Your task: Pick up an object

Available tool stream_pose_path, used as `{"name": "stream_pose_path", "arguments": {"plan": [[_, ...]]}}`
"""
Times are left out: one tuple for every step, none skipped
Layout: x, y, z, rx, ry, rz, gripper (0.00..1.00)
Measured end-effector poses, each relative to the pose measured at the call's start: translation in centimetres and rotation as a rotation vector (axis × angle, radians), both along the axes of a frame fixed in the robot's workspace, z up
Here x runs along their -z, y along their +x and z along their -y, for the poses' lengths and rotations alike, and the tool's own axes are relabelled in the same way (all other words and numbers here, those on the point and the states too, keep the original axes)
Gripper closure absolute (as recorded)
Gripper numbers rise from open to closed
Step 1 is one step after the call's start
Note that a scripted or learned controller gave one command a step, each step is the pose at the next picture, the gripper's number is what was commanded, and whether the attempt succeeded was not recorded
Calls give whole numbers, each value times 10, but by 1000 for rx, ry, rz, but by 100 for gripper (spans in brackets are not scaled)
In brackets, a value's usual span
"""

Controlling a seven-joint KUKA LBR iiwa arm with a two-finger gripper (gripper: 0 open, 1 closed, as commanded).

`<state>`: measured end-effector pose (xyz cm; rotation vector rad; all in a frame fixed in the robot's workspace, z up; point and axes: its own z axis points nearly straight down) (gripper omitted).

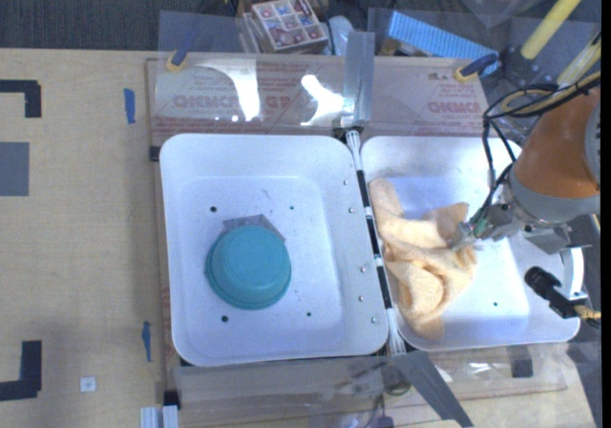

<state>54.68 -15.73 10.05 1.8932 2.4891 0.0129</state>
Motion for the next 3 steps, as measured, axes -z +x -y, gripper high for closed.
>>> {"name": "stream_pose_path", "arguments": {"plan": [[-123,51,-63,-57,0,-12,100],[-113,89,-102,-546,-6,-9,100],[-162,113,-122,-274,-3,-9,100]]}}
